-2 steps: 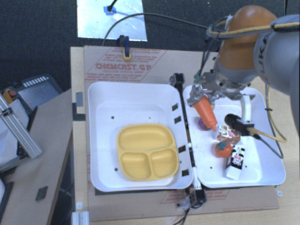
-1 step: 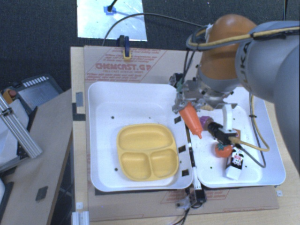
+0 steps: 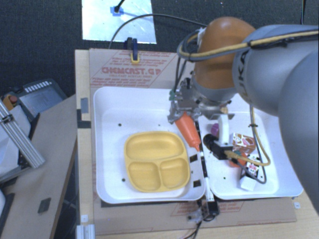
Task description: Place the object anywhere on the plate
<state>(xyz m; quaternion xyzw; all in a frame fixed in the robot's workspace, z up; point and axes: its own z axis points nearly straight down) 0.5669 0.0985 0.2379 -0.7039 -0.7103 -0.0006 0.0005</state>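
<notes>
A tapered orange carrot hangs clamped in the gripper, at two o'clock from the yellow plate

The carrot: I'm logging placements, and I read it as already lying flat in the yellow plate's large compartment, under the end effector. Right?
Not quite. The camera view shows the carrot hanging from the end effector, beside the yellow plate over the seam between the two bins, not lying in the large compartment. It is under the end effector, as you said.

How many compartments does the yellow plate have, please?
3. The yellow plate in the left bin has one wide compartment along its far side and two smaller ones, near left and near right.
</notes>
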